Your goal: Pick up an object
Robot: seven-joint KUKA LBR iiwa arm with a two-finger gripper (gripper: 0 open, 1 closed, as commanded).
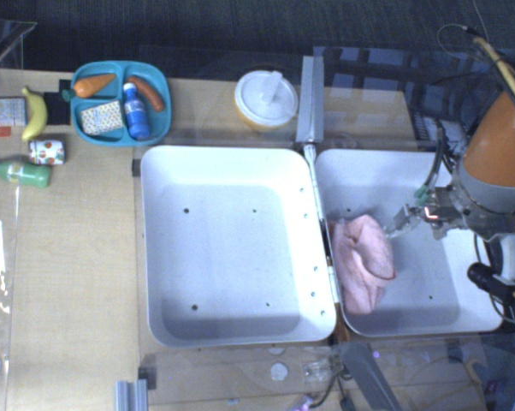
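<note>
A pink cloth (364, 260) lies crumpled in the right bin (429, 302), against that bin's left wall and a little nearer to its front edge than to its back edge. The gripper (409, 218) hangs over the same bin, just beside the cloth's upper right part, near the bin's middle. Whether the gripper touches the cloth, I cannot tell; nothing shows between its fingers, and whether the fingers are apart or together I also cannot tell, because they are small and blurred here.

The left bin (232, 247) stands directly beside the right one, and the two share a narrow divider. Nothing lies between the gripper and the cloth. On the bench (69, 264), behind the left bin's back edge, stands a round white lid on a yellow container (266, 99). Near the bench's back left corner there is a blue divided tray (121, 103) with toy food in it. At the bench's left edge lie a banana (35, 114), a small printed can (47, 151) and a green bottle (18, 173), all well apart from the bins.

The arm (497, 157) enters from the right over the right bin's right wall. Its orange band is above the wrist, and the wrist leans down toward the left, to the cloth.
</note>
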